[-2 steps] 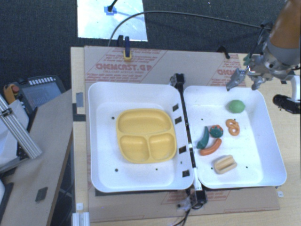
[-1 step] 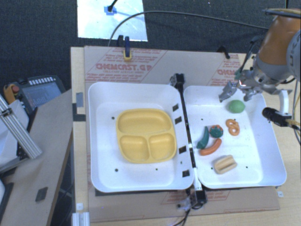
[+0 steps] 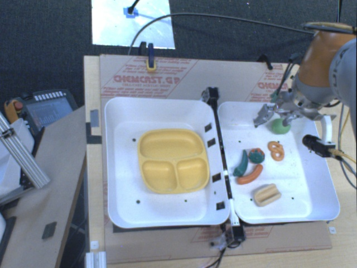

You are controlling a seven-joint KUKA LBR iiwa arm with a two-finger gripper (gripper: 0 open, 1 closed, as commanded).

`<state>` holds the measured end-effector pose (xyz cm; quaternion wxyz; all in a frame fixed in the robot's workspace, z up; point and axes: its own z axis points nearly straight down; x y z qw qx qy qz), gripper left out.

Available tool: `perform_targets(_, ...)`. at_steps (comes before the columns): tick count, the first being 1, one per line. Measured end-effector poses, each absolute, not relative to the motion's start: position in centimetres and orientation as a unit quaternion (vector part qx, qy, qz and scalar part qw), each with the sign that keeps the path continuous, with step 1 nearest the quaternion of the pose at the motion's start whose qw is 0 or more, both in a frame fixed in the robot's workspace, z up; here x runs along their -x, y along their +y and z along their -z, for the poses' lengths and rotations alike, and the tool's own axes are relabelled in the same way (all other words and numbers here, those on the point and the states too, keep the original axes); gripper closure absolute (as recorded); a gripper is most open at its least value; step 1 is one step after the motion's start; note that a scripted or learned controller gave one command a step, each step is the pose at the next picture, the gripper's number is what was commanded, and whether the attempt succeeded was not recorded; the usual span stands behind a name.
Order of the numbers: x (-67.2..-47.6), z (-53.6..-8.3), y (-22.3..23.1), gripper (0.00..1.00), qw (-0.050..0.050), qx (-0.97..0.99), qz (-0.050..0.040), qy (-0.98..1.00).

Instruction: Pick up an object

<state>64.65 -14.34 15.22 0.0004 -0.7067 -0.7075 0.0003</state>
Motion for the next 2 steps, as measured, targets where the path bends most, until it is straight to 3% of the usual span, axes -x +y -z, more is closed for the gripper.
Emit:
perform_targets(1, -64.3, -10.9, -14.9, 0.00, 0.000, 0.707, -0.0003, -0.707)
perform_targets(2, -64.4, -12.2, -14.9, 1.00, -0.002, 0.707, 0.0012, -0.707)
